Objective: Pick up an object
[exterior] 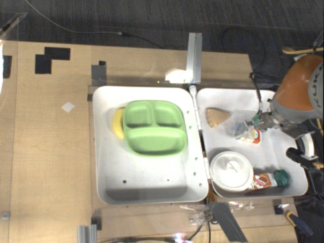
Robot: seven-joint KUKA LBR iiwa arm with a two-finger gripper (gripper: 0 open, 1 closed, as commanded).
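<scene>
The end effector [259, 120] hovers over a small crinkly packet [246, 131]; its opening cannot be told. Left lies a tan wedge [217, 117]; below-left, a round white lidded bowl [231, 169].

You see a matt light-wood bench [45, 151] and smooth white plastic bins [147, 186]. The green divided tray [153, 127] looks like glossy plastic. At lower right, the white round lid [231, 170] shines; the arm's orange band [298, 87] is smooth and glossy.
</scene>
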